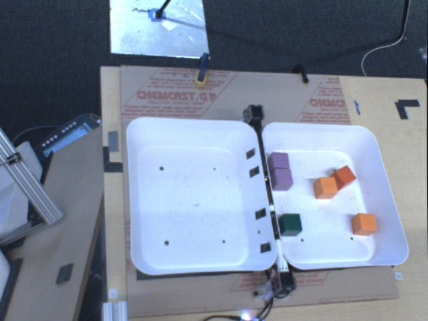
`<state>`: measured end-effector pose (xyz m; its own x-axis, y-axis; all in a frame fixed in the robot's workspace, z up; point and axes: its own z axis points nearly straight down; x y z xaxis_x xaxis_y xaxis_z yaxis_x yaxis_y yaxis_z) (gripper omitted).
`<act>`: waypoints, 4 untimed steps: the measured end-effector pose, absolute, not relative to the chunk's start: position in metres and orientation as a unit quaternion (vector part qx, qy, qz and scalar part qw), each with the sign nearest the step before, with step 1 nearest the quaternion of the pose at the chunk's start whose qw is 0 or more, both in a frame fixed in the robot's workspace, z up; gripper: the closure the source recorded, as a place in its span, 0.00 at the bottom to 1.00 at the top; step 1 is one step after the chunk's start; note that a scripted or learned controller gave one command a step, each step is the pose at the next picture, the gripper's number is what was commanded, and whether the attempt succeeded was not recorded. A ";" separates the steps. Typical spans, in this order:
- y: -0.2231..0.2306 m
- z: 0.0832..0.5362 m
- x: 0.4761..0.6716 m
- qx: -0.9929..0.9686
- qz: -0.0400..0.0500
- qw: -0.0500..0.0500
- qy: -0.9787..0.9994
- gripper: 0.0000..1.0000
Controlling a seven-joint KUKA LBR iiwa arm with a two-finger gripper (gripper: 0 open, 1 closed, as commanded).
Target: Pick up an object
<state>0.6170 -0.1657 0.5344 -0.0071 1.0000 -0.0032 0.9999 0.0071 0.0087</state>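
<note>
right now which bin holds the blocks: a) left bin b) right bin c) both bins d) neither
b: the two purple blocks, three orange blocks and the green block all lie in the right bin.

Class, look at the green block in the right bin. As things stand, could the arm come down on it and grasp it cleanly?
Probably yes, though tightly. The green block stands apart from the other blocks with nothing on top, but it sits close against the right bin's inner wall.
</note>
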 end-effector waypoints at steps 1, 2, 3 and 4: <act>-0.208 0.479 0.663 0.707 -0.001 0.000 0.707 1.00; -0.196 0.539 0.669 0.705 0.002 0.004 0.709 1.00; -0.180 0.467 0.518 0.708 -0.001 -0.004 0.706 1.00; -0.170 0.527 0.571 0.705 0.002 0.005 0.709 1.00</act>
